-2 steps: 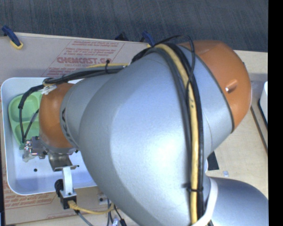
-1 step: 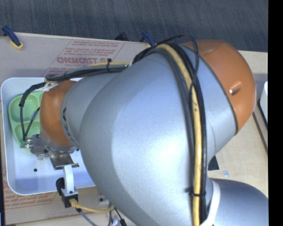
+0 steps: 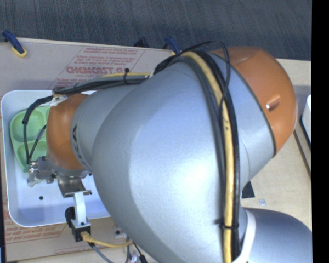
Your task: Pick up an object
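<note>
One grey arm [image 3: 175,163] takes up most of the camera view, reaching in from the right with black and yellow cables [image 3: 226,147] running along its casing. Its orange band [image 3: 63,133] sits over the left white bin [image 3: 16,201], and the wrist hardware below it hangs above the bin's floor. The gripper [image 3: 41,171] is mostly hidden under the wrist (only some metal parts show), so whether it is apart or together I cannot tell. A green object [image 3: 23,126] lies in the upper left part of that bin, beside the orange band and partly covered by it; whether the gripper touches it I cannot tell. The bin sits on a cardboard sheet [image 3: 107,59] with red print, held by a blue clamp [image 3: 13,41] at its far left corner.
</note>
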Motion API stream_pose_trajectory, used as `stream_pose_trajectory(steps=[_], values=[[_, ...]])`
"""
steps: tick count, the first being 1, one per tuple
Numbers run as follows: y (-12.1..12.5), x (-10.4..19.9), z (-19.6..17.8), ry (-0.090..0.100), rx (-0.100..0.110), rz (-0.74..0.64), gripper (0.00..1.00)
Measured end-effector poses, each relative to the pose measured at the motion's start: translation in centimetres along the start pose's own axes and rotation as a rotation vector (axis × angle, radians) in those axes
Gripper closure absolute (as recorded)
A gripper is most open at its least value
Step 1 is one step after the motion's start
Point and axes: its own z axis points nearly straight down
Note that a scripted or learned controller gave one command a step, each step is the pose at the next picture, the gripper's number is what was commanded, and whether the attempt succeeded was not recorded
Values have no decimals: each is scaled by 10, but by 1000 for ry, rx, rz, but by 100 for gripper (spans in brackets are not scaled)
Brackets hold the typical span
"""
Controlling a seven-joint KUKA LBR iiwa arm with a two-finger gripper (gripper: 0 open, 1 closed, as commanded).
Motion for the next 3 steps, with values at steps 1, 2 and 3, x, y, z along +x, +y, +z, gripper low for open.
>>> stream_pose_trajectory(steps=[1, 2, 3], values=[[0, 1, -10, -1, 0, -5, 100], [0, 1, -10, -1, 0, -5, 0], [-4, -1, 11, 0, 4, 9, 0]])
